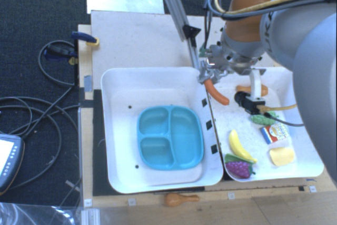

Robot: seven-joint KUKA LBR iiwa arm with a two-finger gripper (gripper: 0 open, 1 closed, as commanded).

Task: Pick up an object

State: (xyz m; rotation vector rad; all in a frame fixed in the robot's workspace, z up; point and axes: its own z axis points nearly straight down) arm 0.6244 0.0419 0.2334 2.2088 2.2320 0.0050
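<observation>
camera view: arm point(295, 23) bent low, fingers point(206, 75) seemingly pinching hot dog point(217, 92).

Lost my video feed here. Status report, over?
Gripper over the bins' shared wall, orange hot dog hanging from its fingers. Banana, grapes, cheese lie in right bin. Nothing blocking.
</observation>
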